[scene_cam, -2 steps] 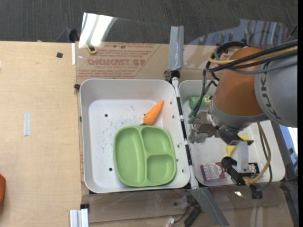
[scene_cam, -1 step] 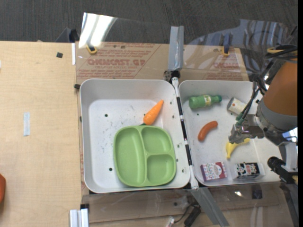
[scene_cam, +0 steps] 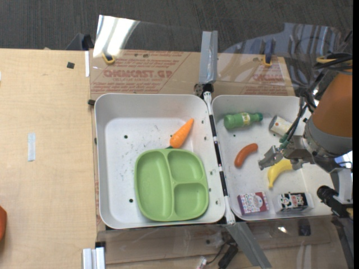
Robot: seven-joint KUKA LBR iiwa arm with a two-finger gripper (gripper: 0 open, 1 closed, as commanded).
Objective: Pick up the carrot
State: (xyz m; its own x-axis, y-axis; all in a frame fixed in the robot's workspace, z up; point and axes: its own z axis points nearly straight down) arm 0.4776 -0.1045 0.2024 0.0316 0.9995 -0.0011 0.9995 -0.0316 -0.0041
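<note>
Small orange tapered carrot (scene_cam: 182,134) lying in left shallow white bin (scene_cam: 106,167), upper-right area, tilted w/ thin end up toward the divider; fat end touching or just over top edge of light-green three-compartment plastic tray (scene_cam: 171,184). Tray sitting in lower-right part of same bin, nothing in its compartments.

Grey arm w/ orange band (scene_cam: 335,116) reaching in from right, over right shallow white bin (scene_cam: 252,101). Two-finger metal jaws (scene_cam: 274,157) low over that bin's middle, well apart from the carrot, spread open w/ nothing between them. Yellow banana (scene_cam: 279,171) right below/beside the jaws, looks touching or nearly so; can't tell which.

Also in right bin: green plastic bottle w/ yellow label (scene_cam: 242,119) lying on its side near top; red-orange sausage-shaped piece (scene_cam: 245,154) just left of the jaws; white box-like item (scene_cam: 280,126) at upper right, partly behind cables; pink-purple small carton (scene_cam: 252,203) and black-and-white small carton (scene_cam: 293,201) side by side along the near edge.

Light wooden table (scene_cam: 45,150) under and left of bins; brown cardboard sheet w/ red print (scene_cam: 146,72) behind them.
</note>
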